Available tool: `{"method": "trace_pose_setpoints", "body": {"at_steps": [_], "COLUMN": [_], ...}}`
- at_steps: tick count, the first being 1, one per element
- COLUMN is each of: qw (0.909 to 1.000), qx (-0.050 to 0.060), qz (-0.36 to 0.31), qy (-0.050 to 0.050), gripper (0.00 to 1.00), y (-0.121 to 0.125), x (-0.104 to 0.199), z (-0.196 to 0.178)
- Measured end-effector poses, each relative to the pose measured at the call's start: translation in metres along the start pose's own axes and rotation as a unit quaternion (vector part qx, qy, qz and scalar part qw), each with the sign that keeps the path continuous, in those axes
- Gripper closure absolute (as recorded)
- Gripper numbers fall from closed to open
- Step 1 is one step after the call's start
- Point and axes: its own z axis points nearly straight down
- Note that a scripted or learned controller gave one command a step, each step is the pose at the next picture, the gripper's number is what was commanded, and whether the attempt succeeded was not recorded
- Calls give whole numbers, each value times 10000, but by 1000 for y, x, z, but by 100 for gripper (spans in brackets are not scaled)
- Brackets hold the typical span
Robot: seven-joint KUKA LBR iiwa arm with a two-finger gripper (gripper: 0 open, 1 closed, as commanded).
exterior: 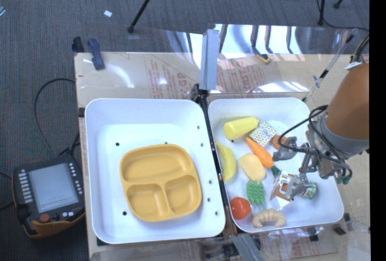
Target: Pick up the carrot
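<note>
Small orange plastic carrot (260, 152) lay diagonal in the right-hand white bin (301, 109), between a yellow cylinder (240, 128) and a pale yellow lump (252, 167). End effector (301, 176) sat just right; grip state unclear. Best approach: align across carrot's short axis.

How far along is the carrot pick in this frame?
Nothing looks done: the orange toy carrot lies flat in the right white bin, between a yellow cylinder and a pale yellow lump. In hand: the gripper hangs to its right. Left: reaching, grasping and lifting it.
</note>
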Motion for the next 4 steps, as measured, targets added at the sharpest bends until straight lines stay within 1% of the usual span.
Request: {"method": "trace_pose_setpoints", "body": {"at_steps": [1,2,3,4], "qw": [9978,9980,9430,9447], "qx": [14,10,-5,2], "qz": [658,625,3327,3280], "qy": [-80,-63,-21,-6], "gripper": [0,100,100,100], "y": [15,18,102,131], "x": [-62,-63,-59,-91], "z": [98,87,4,6]}}
